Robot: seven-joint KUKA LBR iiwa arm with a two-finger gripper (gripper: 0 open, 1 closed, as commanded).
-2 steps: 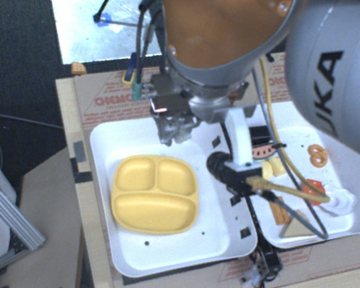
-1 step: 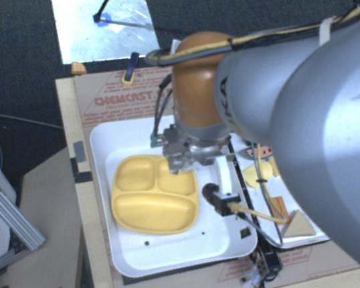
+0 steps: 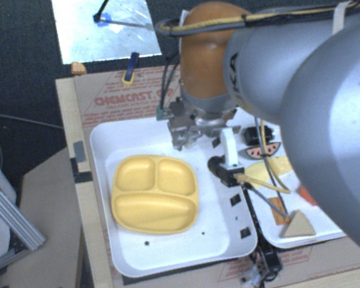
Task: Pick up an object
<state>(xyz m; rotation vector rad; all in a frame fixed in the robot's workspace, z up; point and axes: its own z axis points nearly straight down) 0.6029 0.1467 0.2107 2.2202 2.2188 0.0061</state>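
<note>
arm is reaching in from the right, its orange band showing above the wrist. the wrist is hanging over the far right part of the left bin, close to the wall shared with the right bin. jaws: the housing is blocking the tips, so cannot tell whether they are apart or together; nothing is showing between them.

left bin is carrying one yellow divided plate, lying flat toward the bin's left and middle, clear of the wrist and nearer the camera than it.

right bin, partly hidden by the arm, is holding a watermelon slice at the far end, a pale yellow wedge just beside it on the near side, and a tan wedge at the near end, apart from the other two. a small orange piece is peeking out at the arm's edge; too little is showing to identify it.

both bins are sitting on a printed cardboard sheet.
</note>
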